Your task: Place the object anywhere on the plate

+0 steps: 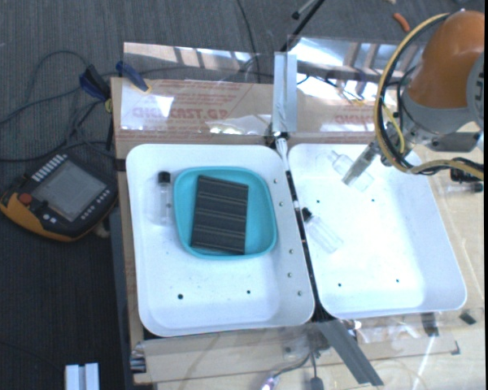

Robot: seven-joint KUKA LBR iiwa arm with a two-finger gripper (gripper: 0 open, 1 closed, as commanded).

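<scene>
Camera view, faint unreadable red lettering on cardboard (197, 112), dark striped object (220, 214) on teal plate (263, 236), gripper (356, 171) state unclear

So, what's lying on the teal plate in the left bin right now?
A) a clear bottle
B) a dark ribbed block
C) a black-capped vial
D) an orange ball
B: a dark ribbed block lies on the teal plate in the left bin.
</scene>
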